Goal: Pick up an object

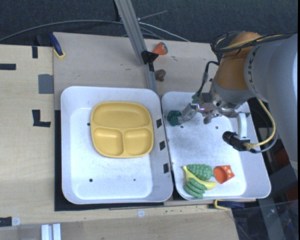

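Left bin (75, 184): shallow white plastic, holding a yellow three-compartment plastic plate (122, 129)
Table (20, 149): light wood, black tape marks
Pole (132, 26): grey metal, slanting over the table

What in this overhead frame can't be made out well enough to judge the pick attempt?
- Gripper: its fingers are too small and blurred in the camera view to read.
- Small dark green object in the right bin: contact with the gripper can't be judged; its shape is blurred.
- Toy pile at the bin's near edge: pieces overlap, so their number is unclear.
- Right bin's far right rim: covered by the arm.
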Available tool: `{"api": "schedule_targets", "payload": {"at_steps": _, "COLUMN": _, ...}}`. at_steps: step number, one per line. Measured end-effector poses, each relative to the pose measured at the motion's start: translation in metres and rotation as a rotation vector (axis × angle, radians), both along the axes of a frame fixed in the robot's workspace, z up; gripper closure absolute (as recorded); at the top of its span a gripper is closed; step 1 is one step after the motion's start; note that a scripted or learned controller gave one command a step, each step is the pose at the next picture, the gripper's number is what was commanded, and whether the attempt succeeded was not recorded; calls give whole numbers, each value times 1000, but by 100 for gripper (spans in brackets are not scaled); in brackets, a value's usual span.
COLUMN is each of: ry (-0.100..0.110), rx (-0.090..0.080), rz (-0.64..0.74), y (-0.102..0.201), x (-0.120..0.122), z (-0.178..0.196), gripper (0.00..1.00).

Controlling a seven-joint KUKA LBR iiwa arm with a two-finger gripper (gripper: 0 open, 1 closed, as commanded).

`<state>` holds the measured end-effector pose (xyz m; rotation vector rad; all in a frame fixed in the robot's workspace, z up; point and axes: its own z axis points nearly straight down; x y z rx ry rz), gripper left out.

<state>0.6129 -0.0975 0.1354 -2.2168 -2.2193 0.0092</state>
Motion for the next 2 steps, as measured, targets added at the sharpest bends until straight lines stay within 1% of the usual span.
{"api": "schedule_targets", "payload": {"at_steps": 1, "ry": -7, "rx": -1, "rz": 1, "y": 0, "x": 0, "z": -48, "gripper": 0}}
{"api": "schedule_targets", "payload": {"at_steps": 2, "ry": -6, "rx": 1, "rz": 2, "y": 1, "x": 0, "z": -37, "gripper": 100}}
